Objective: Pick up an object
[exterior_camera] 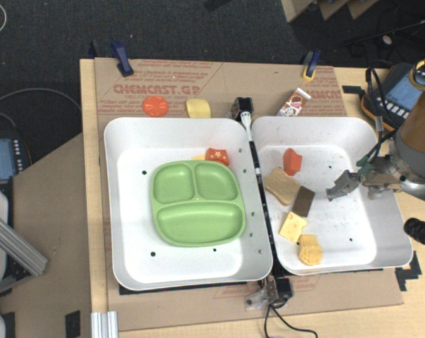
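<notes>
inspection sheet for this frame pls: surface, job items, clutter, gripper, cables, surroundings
Surface: brown board bearing left bin and right bin.
Job's things: right bin holds orange-red piece, tan block, dark brown bar, yellow wedge, yellow-orange piece. Left bin holds green divided plate, red piece.
Clutter: orange disc, yellow piece, small packet on the board.
Gripper: gripper over right bin; nothing between fingers.
Cables: black cable at front edge.
Surroundings: dark carpet.

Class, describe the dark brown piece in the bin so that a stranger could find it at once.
Start at the right-hand white bin, the one without the green divided plate. Near its left side lies a cluster of food-like pieces; the dark brown block sits between the tan wedge and the yellow cheese slice, the only dark one.
</notes>
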Controlling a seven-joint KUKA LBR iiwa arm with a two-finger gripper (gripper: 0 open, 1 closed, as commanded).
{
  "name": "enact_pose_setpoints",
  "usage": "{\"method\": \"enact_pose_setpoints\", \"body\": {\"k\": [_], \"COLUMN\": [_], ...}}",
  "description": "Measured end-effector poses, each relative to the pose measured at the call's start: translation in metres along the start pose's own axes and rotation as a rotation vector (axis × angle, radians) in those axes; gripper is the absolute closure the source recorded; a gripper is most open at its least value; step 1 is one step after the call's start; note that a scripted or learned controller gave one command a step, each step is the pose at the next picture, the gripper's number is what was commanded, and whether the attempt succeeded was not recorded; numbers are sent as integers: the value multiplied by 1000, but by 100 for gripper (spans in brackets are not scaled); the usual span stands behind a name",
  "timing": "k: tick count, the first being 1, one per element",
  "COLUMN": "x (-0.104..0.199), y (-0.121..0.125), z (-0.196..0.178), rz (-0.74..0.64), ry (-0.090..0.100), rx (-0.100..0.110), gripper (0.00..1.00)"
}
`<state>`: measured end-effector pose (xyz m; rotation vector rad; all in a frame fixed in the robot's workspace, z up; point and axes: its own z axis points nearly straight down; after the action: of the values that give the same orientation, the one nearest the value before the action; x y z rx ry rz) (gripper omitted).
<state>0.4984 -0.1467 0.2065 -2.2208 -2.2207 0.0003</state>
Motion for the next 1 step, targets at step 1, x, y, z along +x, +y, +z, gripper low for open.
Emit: {"method": "enact_pose_setpoints", "body": {"k": [1], "x": [33], "y": [42], "z": [65], "rz": [-4], "ry": [2], "rx": [4], "gripper": [0]}}
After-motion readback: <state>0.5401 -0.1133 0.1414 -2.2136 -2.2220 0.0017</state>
